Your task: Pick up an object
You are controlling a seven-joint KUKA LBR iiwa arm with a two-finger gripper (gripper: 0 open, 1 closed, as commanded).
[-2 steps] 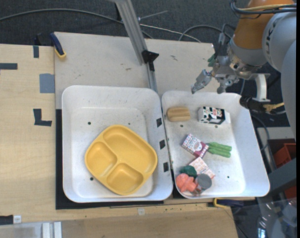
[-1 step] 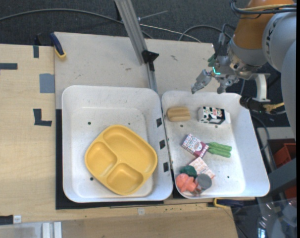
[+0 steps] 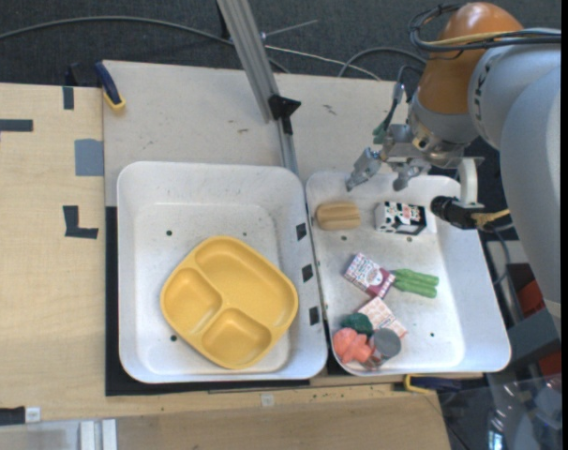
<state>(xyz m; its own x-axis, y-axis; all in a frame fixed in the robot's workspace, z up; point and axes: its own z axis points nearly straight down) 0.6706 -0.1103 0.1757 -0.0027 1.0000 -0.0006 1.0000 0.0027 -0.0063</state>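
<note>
**Gripper above far end of right bin, nothing held**

Nearest candidate: the small black-and-white patterned carton (image 3: 399, 217), lying in the far part of the right-hand shallow white bin (image 3: 471, 322). Just left of it, the tan rounded block (image 3: 337, 216), long axis across the bin. Both lie below the two-finger gripper (image 3: 385, 169) in the view, i.e. toward the near side; the carton slightly right of it, the block left. Fingers are spread apart, empty between them, poised over the bin's far rim.

Judgement: approach step; either item calls for a short move nearward, then descent.

Farther off: pink patterned packet (image 3: 367, 273), green elongated piece (image 3: 415, 282), cluster at near corner. Yellow compartment tray (image 3: 230, 300) in left bin.
</note>
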